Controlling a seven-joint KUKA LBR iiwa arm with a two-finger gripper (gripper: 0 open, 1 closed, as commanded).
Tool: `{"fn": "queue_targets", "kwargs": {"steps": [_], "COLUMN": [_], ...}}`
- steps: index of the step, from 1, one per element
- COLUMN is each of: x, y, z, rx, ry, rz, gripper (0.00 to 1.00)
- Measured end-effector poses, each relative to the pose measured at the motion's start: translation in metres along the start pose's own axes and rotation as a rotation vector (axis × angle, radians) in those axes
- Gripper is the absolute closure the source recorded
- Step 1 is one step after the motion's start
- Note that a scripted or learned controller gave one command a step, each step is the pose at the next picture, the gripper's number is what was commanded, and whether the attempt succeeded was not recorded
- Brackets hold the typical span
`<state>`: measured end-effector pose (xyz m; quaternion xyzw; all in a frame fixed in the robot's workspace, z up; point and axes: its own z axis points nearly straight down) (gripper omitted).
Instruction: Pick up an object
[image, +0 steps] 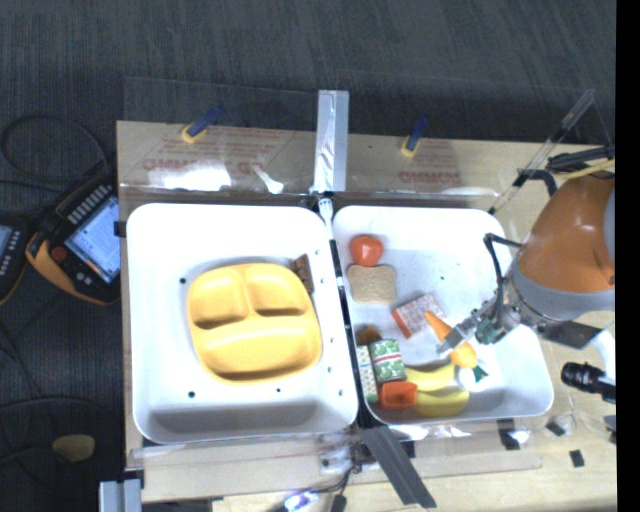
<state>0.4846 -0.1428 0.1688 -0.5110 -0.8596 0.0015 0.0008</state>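
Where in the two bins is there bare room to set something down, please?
Left bin: bare floor rings the yellow tray. Right bin: free along the far wall, right of the tomato, and in the near right corner. Crowded around the banana, where the hand hovers.

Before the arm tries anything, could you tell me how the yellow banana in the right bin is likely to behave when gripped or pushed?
The banana looks smooth and glossy, probably a light plastic toy, so it may slip from a pinch. Its curved shape suggests it would pivot or rock rather than slide straight. It lies packed against the orange block and near the bin wall, so a push would likely disturb its neighbours.
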Motion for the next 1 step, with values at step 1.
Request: {"fn": "queue_targets", "kwargs": {"steps": [1], "x": [0.0453], "y": [0.0515], "z": [-0.0652], "rx": [-0.001], "ry": [0.001], "rz": [0.22], "gripper": [1.0]}}
